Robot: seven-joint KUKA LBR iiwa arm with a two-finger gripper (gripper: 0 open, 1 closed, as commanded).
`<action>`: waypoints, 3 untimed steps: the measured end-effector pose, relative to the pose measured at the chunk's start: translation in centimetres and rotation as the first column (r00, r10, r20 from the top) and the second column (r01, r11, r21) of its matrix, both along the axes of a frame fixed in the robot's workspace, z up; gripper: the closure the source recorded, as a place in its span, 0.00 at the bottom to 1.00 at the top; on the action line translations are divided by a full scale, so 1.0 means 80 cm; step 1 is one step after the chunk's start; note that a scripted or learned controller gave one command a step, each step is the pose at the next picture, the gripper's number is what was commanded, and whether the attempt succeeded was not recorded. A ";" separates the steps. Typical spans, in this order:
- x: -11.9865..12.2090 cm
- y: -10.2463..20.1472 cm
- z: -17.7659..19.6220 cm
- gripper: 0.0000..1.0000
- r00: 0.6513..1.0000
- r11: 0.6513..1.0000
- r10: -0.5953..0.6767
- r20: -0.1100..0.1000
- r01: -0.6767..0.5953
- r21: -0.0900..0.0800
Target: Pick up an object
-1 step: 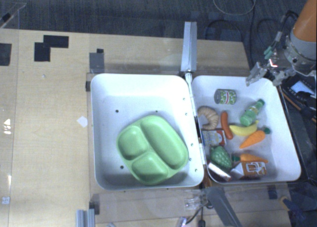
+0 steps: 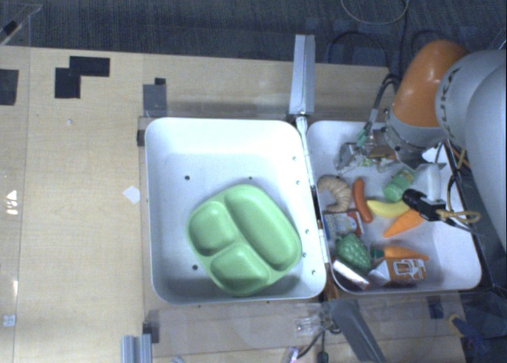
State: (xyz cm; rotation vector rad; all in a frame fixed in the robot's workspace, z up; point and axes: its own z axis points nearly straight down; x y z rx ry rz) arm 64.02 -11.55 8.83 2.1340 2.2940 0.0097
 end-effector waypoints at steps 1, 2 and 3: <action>-0.007 0.029 0.031 0.00 0.976 0.976 0.217 -0.003 -0.217 0.000; -0.005 0.030 0.046 1.00 0.976 0.976 0.218 0.004 -0.218 -0.002; -0.108 0.199 0.176 1.00 0.997 0.997 -0.078 -0.005 0.078 0.003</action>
